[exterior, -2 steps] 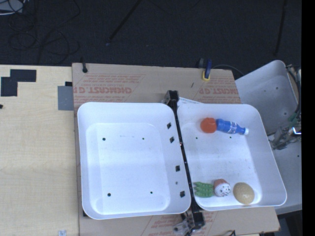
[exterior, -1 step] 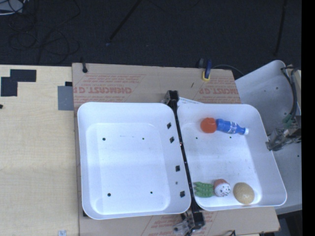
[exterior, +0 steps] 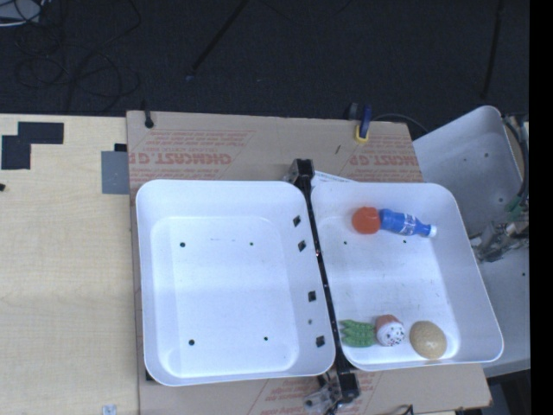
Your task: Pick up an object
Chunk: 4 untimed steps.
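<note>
Gripper is sitting off the right bin's far rim, state can't tell. Just left of it, orange ball is touching blue bottle. Tan lump, spotted ball & green toy are crowding the near wall w/ open floor between.

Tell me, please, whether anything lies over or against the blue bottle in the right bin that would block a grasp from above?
Nothing lies over the blue bottle. An orange ball sits against its left end, so a grasp there would be crowded; the bottle's middle and right end are open on the right bin floor.
</note>
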Available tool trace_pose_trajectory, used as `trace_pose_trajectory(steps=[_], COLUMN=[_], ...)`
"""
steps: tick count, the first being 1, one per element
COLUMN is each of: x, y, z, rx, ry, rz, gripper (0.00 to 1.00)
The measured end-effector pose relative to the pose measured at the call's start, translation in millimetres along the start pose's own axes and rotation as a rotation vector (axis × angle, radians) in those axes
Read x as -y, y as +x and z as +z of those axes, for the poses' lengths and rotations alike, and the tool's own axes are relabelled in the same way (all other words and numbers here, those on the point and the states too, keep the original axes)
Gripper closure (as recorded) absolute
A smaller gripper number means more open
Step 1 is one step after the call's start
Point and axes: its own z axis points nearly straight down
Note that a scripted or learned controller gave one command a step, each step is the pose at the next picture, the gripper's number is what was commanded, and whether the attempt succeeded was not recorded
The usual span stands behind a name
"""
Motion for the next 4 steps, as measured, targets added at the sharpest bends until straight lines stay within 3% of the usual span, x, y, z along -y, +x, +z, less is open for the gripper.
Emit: trace_pose_trajectory(steps=[3,4], x=[0.0,-0.3], y=[1.4,8.4], z=[9.2,-5.7], rx=[0.0,0.0], ry=[0.002,-0.002], rz=[0.001,-0.002], gripper=[1.0,1.0])
